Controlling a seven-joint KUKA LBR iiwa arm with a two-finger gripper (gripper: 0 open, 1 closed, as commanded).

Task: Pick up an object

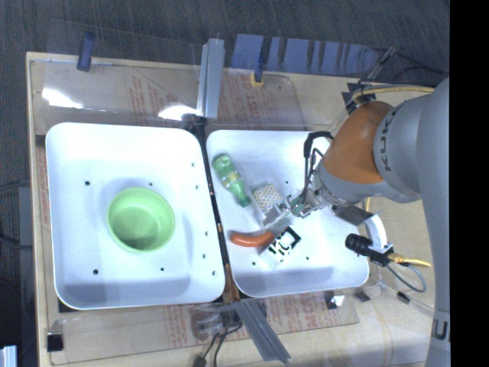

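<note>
camera view showed the grey-and-orange arm's gripper (280,214) over the right white bin (336,270), jaws' state unclear, beside an orange sausage-shaped toy (250,238).

The hand (280,219) hangs low in the right bin (336,270), amid a green bottle (230,178), an orange sausage (250,238) and a black-and-white block (285,243).

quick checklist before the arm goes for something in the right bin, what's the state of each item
1. Tool is over the right bin: ok, it sits low among the objects.
2. Fingers open or shut: cannot tell, the wrist blocks them.
3. Anything held between the fingers: cannot tell.
4. Targets within reach: ok, the green bottle, the speckled block, the orange sausage and the black and white item all lie in the right bin.
5. Targets spaced apart: not ok, block, sausage and black and white item crowd together by the tool.
6. Green bowl out of the way: ok, it is in the left bin.
</note>
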